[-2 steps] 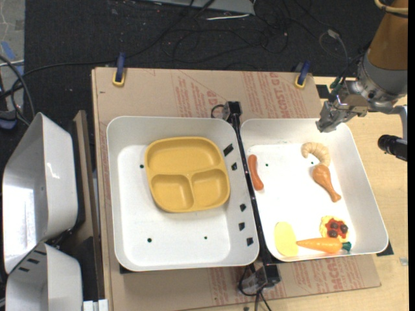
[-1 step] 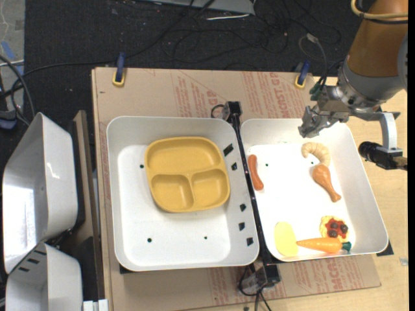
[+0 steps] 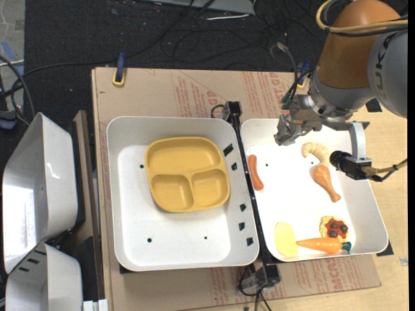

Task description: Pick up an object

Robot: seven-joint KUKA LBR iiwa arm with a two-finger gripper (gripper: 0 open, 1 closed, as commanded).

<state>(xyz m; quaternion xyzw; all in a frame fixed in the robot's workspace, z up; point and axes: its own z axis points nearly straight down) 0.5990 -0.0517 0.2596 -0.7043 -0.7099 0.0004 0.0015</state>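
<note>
Bench: a brown board point(image 3: 194, 89) with faint red printing, on a dark floor strewn with black cables; a yellow-handled clamp point(image 3: 119, 76) grips its back-left edge.
Bins: two shallow white bins side by side, matte plastic with rounded corners. The left bin point(image 3: 130, 238) holds one thing, the right bin point(image 3: 369, 206) six.
Tray: one yellow plastic tray point(image 3: 188, 173) with three compartments, smooth, rounded-square, lying flat near the middle of the left bin.
Sausage: one orange-red toy sausage point(image 3: 255, 172), glossy, a slim rod; long axis running near to far, beside the right bin's left wall.
Drumstick: one tan toy chicken drumstick point(image 3: 326, 181), long axis diagonal, thick end to the far left, thin bone end towards the near right.
Shrimp: one pale, ridged, curved piece like a shrimp point(image 3: 316, 150), just behind the drumstick.
Carrot: one orange carrot point(image 3: 319, 243), long axis left to right, tip pointing left, green stub at the right, near the front wall.
Yellow slab: one pale yellow rounded piece point(image 3: 284, 238), flat, touching the carrot's tip.
Tart: one small round pastry with dark red berries point(image 3: 334, 227), just behind the carrot.
Arm: grey with an orange section, reaching in from the right.
Gripper: the gripper point(image 3: 286, 135) hangs over the far-left part of the right bin, beside the shrimp; I cannot tell whether its pincer is apart or together.
</note>
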